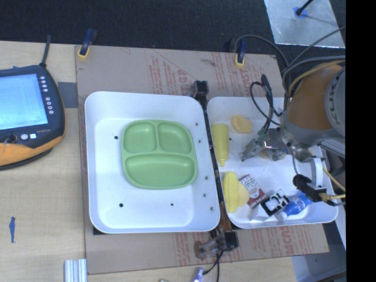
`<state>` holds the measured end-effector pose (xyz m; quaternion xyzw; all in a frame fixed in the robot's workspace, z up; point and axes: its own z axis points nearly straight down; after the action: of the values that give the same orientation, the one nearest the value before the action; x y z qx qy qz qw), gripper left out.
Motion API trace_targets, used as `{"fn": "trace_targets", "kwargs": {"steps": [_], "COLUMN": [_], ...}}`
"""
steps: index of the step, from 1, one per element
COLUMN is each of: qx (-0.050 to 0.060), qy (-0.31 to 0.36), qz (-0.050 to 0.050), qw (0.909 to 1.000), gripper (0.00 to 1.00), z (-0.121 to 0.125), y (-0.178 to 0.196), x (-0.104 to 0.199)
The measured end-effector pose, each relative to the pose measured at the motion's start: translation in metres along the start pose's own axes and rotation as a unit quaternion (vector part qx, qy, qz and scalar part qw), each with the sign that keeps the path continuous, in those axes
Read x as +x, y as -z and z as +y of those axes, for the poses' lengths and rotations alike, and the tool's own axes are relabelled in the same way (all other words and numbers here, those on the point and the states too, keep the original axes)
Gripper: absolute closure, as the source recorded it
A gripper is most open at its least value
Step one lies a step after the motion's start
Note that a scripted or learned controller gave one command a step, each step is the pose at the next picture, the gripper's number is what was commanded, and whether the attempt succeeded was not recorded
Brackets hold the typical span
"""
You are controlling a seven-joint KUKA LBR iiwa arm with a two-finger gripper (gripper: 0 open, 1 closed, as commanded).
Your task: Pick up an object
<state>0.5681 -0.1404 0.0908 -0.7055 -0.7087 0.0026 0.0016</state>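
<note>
Arm (314, 101) comes in from the right, orange band over the right bin (329, 216). Gripper (251, 151) low inside that bin, upper middle, fingers spread apart w/ nothing between them, tips pointing left toward the divider.

Right bin contents: tall yellow bottle-like item (220, 141) along left wall, just left of the gripper; small yellow round piece (241, 124) above the gripper, near back wall; yellow corn-like item (232, 191) at lower left; red/white packet (251, 188) touching beside it; black-white block (273, 204) and blue item (296, 205) near front wall, exact type hard to tell.

Left bin (100, 157): green divided plate (158, 154) lying flat in the middle, 3 compartments.

Both bins sit on cardboard sheet (147, 69), clamps at the back edge. Tablet-style controller (26, 107) on bench far left, screen lit
</note>
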Motion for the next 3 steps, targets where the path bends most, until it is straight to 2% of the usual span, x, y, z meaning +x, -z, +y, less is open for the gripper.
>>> {"fn": "trace_targets", "kwargs": {"steps": [1, 2, 3], "qx": [-0.002, 0.000, 0.003], "qy": [0.000, -0.001, 0.000], "qz": [0.000, 0.002, 0.007], "qw": [1.0000, 1.0000, 1.0000], "gripper": [0.00, 0.00, 0.00], "z": [0.073, 0.088, 0.088], "y": [0.002, 0.002, 0.002], "x": [-0.023, -0.041, -0.067]}}
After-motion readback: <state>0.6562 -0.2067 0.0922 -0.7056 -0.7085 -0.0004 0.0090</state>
